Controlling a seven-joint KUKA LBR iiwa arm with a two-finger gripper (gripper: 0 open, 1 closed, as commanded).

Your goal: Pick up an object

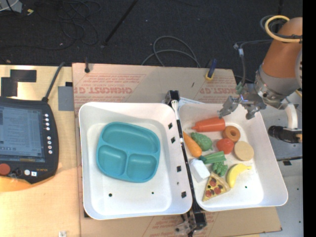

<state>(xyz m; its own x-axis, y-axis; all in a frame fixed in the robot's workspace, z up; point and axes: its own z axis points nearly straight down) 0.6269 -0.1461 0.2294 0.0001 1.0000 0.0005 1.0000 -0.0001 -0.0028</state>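
The right-hand bin [276, 181] held a heap of toy food, while the left-hand bin [94, 191] carried only a teal divided plate [128, 151]. Above the right bin's far edge hung the gripper [240, 106], its two fingers spread apart with nothing between them. Nearest below it lay the long orange carrot [209, 125], likely a light, stiff, smooth plastic piece; across its narrow middle seemed the best hold, since a grip along its length could let it roll or squirt out. Next in size, the yellow banana [237, 174] lay apart from the crowd toward the near side, curved and probably slick. The tan round disc [243, 151] looked flat and hard to pinch. The small ring doughnut [231, 133] touched the carrot's end, and the red tomato [225, 145] just beside it would probably slip.
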